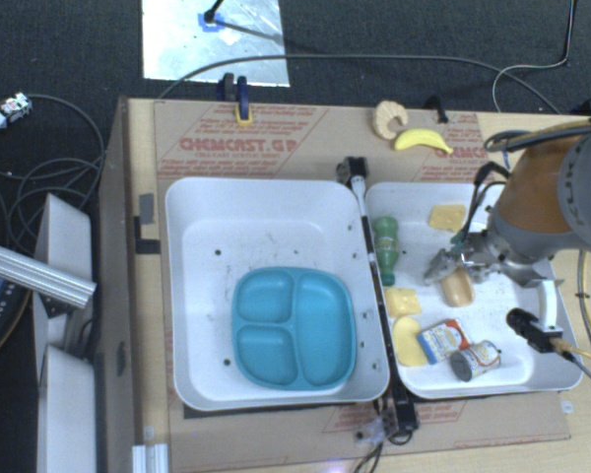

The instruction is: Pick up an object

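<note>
Right bin, with the gripper lowered at its centre over a small tan, rounded, bread-like piece, which lies just at the gripper's 6 o'clock. Whether the piece sits between the jaws, or how they stand, cannot be told.

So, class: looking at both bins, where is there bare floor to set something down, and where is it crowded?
Left bin: free white floor between its back wall and the blue divided tray, plus a strip along the tray's left. Right bin: crowded, with the green bottle, yellow pieces, a small carton and the gripper; little bare floor.
</note>
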